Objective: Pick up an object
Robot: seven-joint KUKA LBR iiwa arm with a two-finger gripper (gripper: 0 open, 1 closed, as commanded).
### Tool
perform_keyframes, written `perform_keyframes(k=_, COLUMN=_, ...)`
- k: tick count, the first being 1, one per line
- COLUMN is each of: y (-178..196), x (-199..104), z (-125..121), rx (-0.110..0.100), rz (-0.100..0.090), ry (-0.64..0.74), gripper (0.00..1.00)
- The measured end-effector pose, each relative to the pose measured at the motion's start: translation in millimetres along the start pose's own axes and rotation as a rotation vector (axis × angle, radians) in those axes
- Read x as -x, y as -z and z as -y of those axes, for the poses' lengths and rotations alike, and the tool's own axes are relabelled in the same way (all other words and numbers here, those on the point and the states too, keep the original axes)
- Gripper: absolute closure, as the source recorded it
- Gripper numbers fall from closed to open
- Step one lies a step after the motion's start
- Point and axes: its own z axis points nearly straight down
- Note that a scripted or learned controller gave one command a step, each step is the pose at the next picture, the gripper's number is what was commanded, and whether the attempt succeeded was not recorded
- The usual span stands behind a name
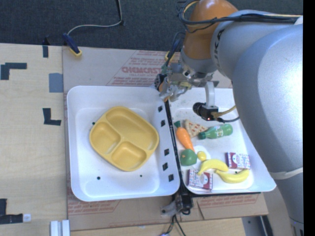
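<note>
My gripper (168, 88) hangs over the far end of the divider between the two bins, under the orange wrist band (209, 21). The right bin (256, 181) holds an orange carrot (184, 138), a pizza slice (196, 128), a green bottle (216, 132), a green pepper (188, 157), a yellow banana (224, 171) and two red-and-white cartons (237, 160) (200, 179). All of them lie nearer the front than the gripper. Nothing is visibly carried by the gripper.
A yellow divided plate (124, 137) lies in the left bin (78, 171). The grey arm (266, 77) covers the right bin's far right part. A black cable (211, 114) curls over the right bin's back. Cardboard (113, 68) lies under both bins.
</note>
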Motion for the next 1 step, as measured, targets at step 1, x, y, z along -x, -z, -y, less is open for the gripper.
perform_keyframes(k=1, y=0.8, x=-25.4, z=-1.2, rx=0.007, rz=-0.004, ry=0.004, gripper=1.0)
